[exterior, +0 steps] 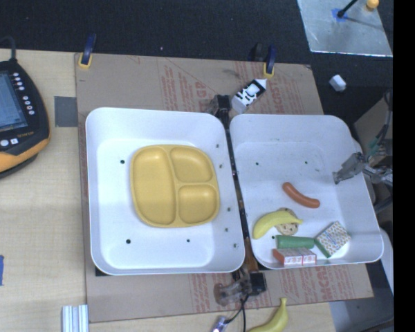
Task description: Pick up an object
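pincer [340,176]: mine, at right bin's [263,126] right rim, can't tell its state
risk: toys crowd near corner, sausage [301,194] rolls

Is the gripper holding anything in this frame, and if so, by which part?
Nothing is held. The gripper sits at the right bin's right rim, apart from the hot dog and other items.

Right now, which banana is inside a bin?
The banana in the right bin, beside the sausage. The other banana lies outside on the bench, below the bins.
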Controlling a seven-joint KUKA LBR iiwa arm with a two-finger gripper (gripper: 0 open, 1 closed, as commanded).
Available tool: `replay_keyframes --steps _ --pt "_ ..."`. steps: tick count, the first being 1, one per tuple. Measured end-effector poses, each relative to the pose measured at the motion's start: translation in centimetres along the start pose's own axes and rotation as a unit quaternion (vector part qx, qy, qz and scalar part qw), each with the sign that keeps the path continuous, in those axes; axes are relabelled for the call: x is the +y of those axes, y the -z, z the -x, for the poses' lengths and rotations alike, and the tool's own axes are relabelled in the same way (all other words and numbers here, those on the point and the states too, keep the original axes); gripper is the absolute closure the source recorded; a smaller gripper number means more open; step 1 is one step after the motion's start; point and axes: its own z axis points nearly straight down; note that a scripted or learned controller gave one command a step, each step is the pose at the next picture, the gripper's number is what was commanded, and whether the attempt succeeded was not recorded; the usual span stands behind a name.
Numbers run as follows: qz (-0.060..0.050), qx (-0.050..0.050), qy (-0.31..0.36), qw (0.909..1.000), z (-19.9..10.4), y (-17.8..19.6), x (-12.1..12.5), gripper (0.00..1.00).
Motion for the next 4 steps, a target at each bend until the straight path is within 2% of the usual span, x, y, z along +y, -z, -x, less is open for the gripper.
replay_keyframes --steps 1,2,3,4 --pt "-0.002 0.0 0.001 1.0 -4.6 -13.0 2.0 0.0" --pt "0.0 -0.001 0.002 1.0 -9.8 -14.6 5.2 0.0" --pt "-0.001 -0.001 0.002 1.0 -9.6 -13.5 5.1 1.0" --pt "-0.001 -0.001 0.003 1.0 -9.6 -13.5 5.1 0.0"
